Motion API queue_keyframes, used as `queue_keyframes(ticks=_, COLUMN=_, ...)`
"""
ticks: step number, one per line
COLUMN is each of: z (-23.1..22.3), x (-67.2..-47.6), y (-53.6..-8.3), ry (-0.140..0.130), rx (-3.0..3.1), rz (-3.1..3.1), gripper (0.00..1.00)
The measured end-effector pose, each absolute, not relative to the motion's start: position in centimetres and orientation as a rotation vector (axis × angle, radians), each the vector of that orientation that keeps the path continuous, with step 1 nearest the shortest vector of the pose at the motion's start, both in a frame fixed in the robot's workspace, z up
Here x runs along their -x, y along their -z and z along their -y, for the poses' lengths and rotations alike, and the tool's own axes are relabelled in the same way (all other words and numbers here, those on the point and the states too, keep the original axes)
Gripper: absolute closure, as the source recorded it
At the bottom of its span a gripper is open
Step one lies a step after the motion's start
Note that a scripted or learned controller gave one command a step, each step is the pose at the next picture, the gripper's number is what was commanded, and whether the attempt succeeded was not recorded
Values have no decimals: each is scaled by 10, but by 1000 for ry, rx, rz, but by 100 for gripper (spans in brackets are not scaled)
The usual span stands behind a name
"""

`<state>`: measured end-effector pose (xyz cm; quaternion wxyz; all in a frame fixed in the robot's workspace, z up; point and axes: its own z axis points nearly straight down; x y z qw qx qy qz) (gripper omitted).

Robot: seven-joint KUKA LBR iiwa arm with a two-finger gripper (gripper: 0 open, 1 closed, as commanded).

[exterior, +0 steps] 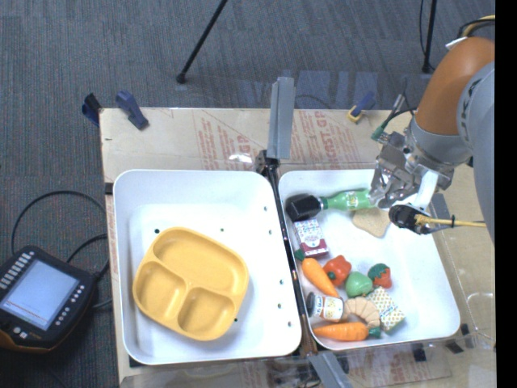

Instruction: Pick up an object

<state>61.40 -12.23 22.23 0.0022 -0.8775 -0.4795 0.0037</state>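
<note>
Nearest you, a carrot lies in the right bin among loose toy food. Your gripper hovers above the green bottle near the back wall, likely targeting it; its grip state is unclear.

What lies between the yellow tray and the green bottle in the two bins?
In the camera view, between the yellow tray and the green bottle lie the bins' adjoining rims and a black object.
</note>
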Motion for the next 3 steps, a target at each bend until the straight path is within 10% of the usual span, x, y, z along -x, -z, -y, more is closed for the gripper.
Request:
queue_keyframes(ticks=1, z=144, x=-615, y=-324, ry=6, rx=2710, rz=1597, gripper=100)
queue_keyframes(ticks=2, z=76, x=-613, y=-283, ry=-7, rx=2537, rz=1845, gripper=100)
queue_keyframes(ticks=3, z=114, x=-629, y=-335, ry=-2, rx=2709, rz=1590, gripper=100)
